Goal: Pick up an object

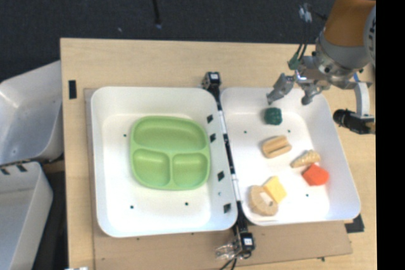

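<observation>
Grey and orange, the arm hangs over the far edge of the right bin [342, 199] with its gripper [293, 92] spread wide and holding nothing, so no pick has been made: the nearest candidate, a small dark green object [273, 116], lies on the bin floor just below the fingers and apart from them. Descent, closing and lift all look left to do. That green object is too small and dark to identify, and the arm's upper part is cut off
</observation>
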You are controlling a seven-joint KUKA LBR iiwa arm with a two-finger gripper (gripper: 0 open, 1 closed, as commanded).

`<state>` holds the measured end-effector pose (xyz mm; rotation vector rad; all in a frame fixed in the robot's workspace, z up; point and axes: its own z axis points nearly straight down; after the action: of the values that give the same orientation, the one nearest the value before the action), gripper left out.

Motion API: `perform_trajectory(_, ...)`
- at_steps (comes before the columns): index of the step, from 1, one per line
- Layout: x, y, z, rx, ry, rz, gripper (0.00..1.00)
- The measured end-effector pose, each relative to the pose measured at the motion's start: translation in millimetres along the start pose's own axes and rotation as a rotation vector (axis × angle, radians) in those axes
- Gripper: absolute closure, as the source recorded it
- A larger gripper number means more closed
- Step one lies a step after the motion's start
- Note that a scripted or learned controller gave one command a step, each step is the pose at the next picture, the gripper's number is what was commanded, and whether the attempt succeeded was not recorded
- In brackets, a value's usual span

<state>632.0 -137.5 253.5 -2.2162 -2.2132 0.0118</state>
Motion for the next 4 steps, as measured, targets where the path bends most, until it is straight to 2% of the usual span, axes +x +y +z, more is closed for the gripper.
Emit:
perform_trajectory(1,0.1,1.9,-8.0,-0.013,-0.001,-0.002,0.00)
perform_trajectory(3,1.0,9.5,78.0,-0.010,-0.003,-0.002,0.00)
perform_trajectory(4,-9.5,13.8,133.3,-0.010,-0.004,0.000,0.00)
